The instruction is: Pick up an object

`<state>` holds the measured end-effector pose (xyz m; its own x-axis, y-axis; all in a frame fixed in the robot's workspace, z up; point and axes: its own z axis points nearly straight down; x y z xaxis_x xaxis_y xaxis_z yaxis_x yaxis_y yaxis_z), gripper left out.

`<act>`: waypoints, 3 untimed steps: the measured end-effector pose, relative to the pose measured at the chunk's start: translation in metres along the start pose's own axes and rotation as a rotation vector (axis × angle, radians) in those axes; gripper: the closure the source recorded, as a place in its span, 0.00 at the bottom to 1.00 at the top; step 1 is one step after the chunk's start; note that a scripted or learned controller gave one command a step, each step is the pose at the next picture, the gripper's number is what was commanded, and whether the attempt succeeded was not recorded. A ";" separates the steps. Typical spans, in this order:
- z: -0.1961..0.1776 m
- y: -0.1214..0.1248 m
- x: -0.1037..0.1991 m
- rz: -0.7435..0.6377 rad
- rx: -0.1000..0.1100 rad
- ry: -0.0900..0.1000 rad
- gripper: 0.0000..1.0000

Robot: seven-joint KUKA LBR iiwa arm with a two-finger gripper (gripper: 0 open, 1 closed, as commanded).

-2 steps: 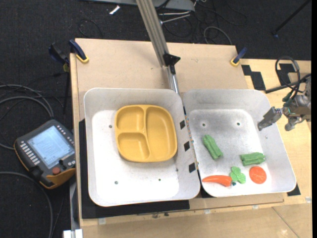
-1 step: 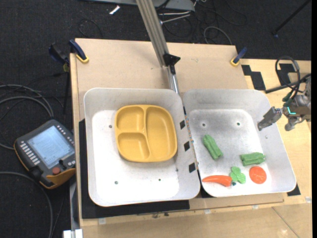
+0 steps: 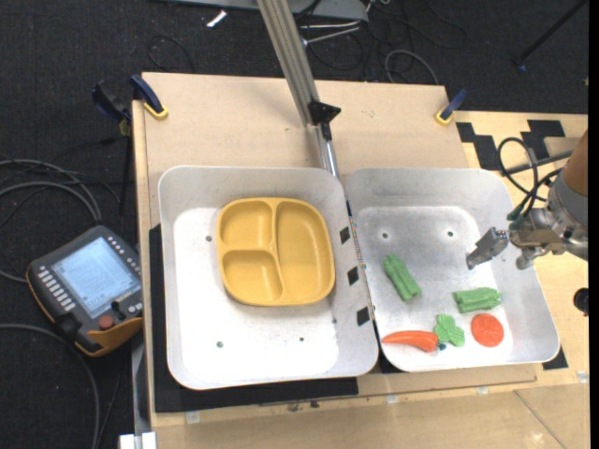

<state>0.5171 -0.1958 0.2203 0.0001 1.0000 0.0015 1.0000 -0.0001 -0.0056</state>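
In the right bin (image 3: 421, 204) lie several toy foods: a green pod (image 3: 401, 277) near the middle, a green piece (image 3: 477, 298) to its right, a red round slice (image 3: 487, 329), a small green leafy piece (image 3: 450, 330) and an orange-red carrot (image 3: 410, 340) near the front. My gripper (image 3: 504, 248) hangs over the bin's right side, above and just right of the green piece, with its two fingers spread apart and nothing between them.
A yellow divided plate (image 3: 277, 252) lies in the left bin (image 3: 187, 279). A slanted metal pole (image 3: 292, 45) rises behind the bins. A teach pendant (image 3: 86, 288) sits left of the bench. Cables trail beside the arm at right.
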 end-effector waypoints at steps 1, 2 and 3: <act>0.043 0.000 0.000 0.000 -0.001 0.000 0.00; 0.090 0.002 -0.007 0.001 -0.001 -0.001 0.00; 0.077 0.003 -0.007 0.000 -0.006 -0.002 1.00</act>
<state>0.5199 -0.2022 0.1429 -0.0002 1.0000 -0.0007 1.0000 0.0002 0.0009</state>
